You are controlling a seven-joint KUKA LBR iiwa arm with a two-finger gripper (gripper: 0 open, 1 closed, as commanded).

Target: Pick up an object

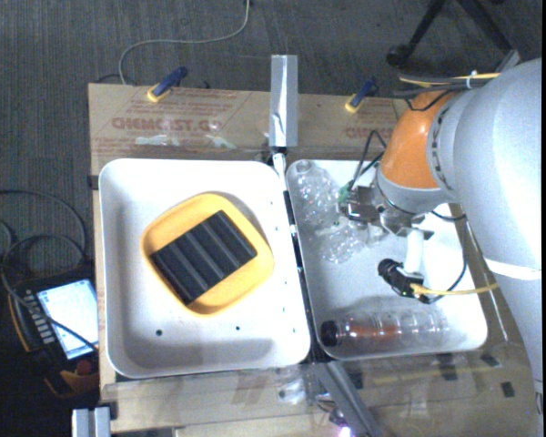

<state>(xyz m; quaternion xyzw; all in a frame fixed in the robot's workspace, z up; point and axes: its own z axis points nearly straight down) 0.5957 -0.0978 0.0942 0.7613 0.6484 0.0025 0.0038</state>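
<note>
Clear plastic is hard to grip, so I'd bring the end effector (369,215) straight down over the crumpled bottle (323,209) in the right bin (455,340) and close around its middle. That bottle lies just left of the end effector, near the divider; whether anything is gripped, I cannot tell.
</note>
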